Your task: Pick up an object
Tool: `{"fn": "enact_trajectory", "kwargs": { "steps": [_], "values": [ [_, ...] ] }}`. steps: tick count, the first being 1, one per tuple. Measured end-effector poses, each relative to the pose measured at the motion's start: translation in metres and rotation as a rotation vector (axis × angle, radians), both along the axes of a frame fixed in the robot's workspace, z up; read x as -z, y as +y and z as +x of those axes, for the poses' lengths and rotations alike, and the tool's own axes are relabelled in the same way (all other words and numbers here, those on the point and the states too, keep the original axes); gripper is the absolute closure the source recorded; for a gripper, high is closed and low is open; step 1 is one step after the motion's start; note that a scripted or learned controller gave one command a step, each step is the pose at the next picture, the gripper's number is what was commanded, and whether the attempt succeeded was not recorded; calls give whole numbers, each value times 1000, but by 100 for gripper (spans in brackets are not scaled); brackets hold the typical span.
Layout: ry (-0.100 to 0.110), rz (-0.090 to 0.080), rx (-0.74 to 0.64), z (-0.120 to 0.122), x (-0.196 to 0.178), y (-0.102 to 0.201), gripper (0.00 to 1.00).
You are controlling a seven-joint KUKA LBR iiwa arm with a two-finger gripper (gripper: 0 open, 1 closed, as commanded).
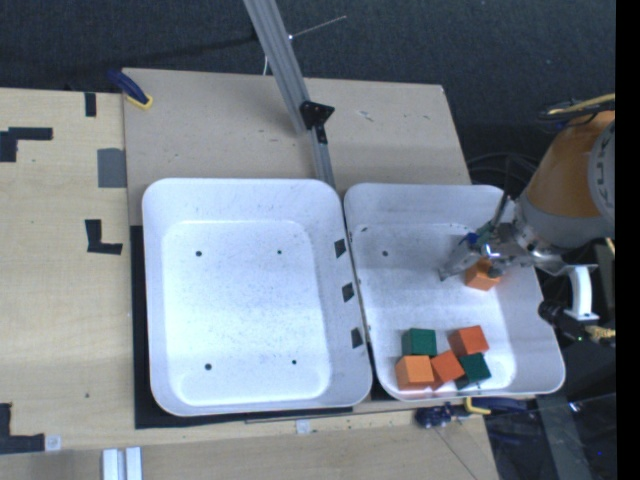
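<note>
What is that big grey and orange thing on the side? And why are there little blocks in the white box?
That is a robot arm. It reaches in from the right, and one camera above the bench looks down on it. On the bench sit two white bins: the left bin and the right bin. Orange and green blocks lie in a bunch near the right bin's front edge. The arm's gripper, a hand with two fingers, is over that bin with one orange block at its tip. Its job is picking one up.

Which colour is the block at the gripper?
Orange block, at the gripper, seen in the camera view.
</note>
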State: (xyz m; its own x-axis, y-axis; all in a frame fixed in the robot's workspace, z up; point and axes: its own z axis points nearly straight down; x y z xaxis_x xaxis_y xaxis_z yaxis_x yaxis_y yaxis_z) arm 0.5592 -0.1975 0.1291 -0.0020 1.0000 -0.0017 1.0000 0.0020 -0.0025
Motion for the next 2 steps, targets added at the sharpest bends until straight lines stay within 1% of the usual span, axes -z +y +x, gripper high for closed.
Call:
{"fn": "enact_trajectory", "kwargs": {
  "steps": [1,2],
  "values": [
    [-19,-7,1,5,11,-3,0],
    [-21,-8,0,5,3,-3,100]
  ]
}}
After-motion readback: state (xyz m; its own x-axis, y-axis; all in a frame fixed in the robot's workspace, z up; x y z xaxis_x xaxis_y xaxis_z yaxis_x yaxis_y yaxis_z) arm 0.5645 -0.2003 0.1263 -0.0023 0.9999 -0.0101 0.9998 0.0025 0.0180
